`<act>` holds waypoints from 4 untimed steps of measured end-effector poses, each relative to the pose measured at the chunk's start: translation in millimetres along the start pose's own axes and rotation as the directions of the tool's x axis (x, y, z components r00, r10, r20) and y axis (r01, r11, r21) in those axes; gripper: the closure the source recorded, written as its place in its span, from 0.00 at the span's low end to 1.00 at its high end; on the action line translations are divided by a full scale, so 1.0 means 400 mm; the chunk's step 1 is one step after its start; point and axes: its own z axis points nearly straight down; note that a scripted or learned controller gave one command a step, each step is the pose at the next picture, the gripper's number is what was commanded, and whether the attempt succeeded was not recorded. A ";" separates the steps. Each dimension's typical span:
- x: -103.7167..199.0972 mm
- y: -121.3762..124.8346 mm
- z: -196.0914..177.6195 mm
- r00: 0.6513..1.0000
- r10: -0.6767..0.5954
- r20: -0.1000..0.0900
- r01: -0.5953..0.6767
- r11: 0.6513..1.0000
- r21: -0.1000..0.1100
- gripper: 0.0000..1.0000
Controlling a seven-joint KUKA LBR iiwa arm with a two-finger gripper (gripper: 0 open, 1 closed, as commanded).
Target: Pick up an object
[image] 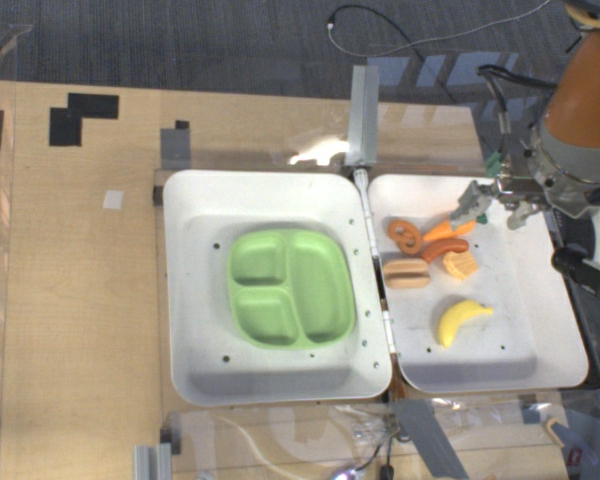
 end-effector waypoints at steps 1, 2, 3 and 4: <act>-0.028 0.100 0.229 0.981 -0.194 -0.001 0.194 0.981 0.001 0.00; -0.079 0.100 0.433 0.961 -0.276 0.010 0.276 0.961 -0.021 0.00; -0.076 0.105 0.403 0.961 -0.278 0.011 0.278 0.960 -0.026 1.00; -0.076 0.105 0.403 0.961 -0.278 0.011 0.278 0.960 -0.025 0.00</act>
